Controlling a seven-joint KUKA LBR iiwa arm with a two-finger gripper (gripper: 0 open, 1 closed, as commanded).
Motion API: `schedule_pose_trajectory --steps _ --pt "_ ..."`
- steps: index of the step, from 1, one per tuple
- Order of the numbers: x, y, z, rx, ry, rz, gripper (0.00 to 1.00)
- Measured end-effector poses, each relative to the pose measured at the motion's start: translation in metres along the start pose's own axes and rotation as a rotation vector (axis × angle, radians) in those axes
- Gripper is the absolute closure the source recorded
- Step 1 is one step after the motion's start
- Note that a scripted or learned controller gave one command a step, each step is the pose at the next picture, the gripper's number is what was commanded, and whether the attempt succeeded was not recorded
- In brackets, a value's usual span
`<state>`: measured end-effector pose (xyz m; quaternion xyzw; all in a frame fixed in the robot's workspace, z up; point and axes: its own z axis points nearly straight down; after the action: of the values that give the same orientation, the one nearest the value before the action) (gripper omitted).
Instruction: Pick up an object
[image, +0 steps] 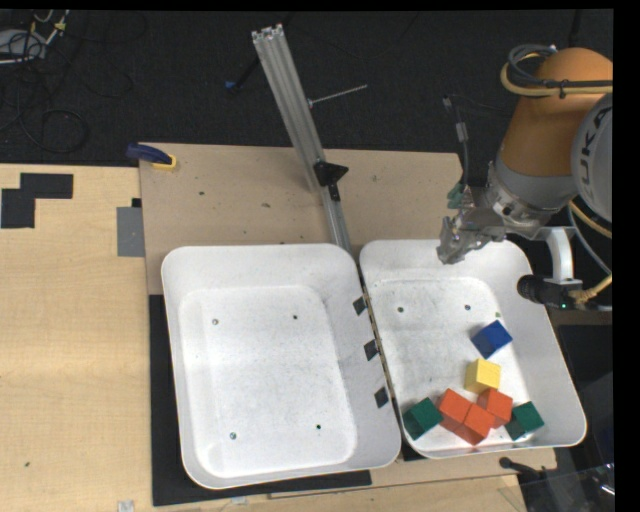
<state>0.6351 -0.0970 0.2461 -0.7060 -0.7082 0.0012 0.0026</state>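
two shallow white bins side by side on a tan bench (240, 190). left bin (200, 275) and right bin (545, 330) meet at a seam with small black clips. grey arm (550, 120) with orange band comes in from the right, wrist over the far right of the bench. gripper (452, 248) hangs at the far rim of the right bin, near its upper left part, pointing down; finger spread too small and dark to make out, cannot tell if wide or narrow, nothing visible between them. blocks sit clustered in the near right corner of the right bin, well apart from the gripper: blue block (491, 338) farthest up, tilted, alone; yellow block (485, 374) just below it; orange block (463, 413) and a second orange block (496, 406) touching each other below the yellow; green block (422, 415) touching the orange on its left; second green block (524, 420) at the right rim. slanted metal rail (295, 110) runs from the far edge down toward the seam between bins. blue-yellow clamp (152, 155) at the bench's far left corner
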Motion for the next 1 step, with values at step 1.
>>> schedule_pose_trajectory --steps 1 --pt "0.0473 -0.0191 0.0144 0.0 0.0 0.0 1.0"
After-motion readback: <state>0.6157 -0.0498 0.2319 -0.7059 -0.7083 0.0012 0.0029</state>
